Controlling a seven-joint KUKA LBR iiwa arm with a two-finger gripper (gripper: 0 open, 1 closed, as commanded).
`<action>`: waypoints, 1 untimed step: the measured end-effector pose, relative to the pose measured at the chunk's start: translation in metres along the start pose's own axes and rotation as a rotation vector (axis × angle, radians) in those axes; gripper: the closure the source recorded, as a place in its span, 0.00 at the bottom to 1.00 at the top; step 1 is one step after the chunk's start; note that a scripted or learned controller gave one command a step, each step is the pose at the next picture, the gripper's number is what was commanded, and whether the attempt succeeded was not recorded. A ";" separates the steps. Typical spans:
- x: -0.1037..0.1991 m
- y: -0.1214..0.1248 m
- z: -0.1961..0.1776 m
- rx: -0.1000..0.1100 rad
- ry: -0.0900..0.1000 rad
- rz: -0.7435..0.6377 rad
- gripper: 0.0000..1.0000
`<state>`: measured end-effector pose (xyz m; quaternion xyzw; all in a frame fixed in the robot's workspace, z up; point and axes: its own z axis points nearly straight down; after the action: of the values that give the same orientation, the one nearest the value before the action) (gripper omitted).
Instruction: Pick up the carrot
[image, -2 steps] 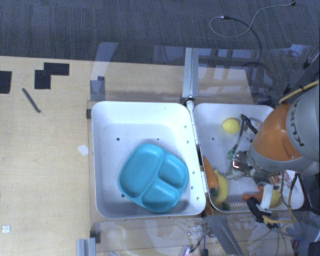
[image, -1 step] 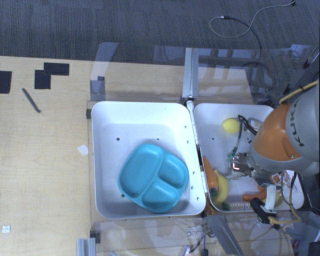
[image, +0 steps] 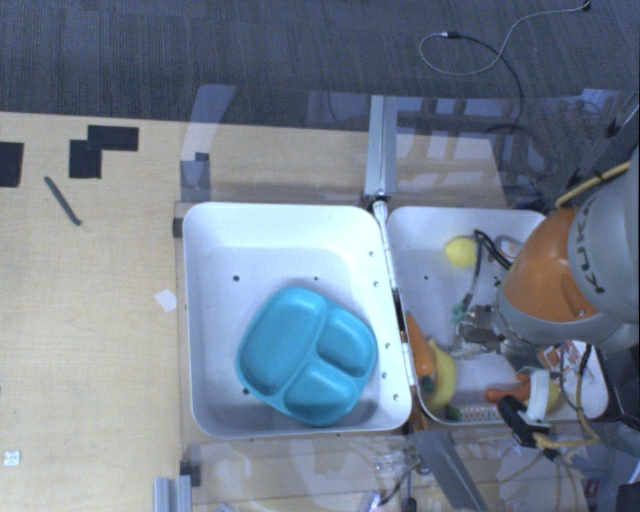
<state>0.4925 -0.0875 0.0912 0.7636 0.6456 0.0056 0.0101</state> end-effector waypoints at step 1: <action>0.001 0.000 -0.203 0.017 0.003 0.195 1.00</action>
<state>0.4884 -0.0852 0.2939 0.8227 0.5685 0.0023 0.0023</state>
